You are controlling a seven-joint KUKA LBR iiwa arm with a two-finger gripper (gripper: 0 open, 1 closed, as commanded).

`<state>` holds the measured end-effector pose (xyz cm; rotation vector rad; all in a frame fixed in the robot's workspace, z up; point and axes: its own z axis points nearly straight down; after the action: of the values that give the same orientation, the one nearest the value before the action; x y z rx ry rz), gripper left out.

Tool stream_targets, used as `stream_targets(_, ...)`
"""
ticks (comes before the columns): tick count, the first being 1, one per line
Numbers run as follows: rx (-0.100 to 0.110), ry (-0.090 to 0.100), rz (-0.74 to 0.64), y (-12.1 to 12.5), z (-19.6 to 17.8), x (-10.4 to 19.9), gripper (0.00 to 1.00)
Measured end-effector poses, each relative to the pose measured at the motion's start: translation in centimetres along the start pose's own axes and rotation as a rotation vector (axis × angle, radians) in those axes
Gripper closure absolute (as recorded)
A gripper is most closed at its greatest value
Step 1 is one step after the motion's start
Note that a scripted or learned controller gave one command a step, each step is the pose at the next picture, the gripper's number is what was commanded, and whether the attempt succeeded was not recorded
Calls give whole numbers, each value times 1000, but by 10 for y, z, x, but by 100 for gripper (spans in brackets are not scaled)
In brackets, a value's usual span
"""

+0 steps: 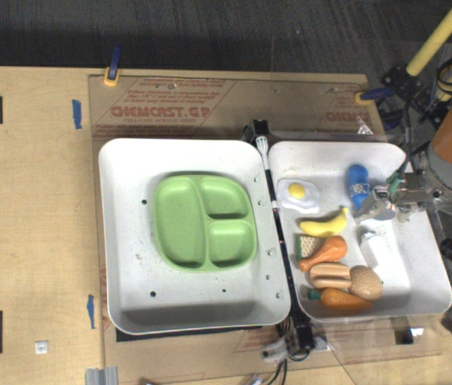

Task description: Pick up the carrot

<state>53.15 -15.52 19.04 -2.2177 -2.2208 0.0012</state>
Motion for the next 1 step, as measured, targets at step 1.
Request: stream_targets(1,7,2,254,-15,65,53,0)
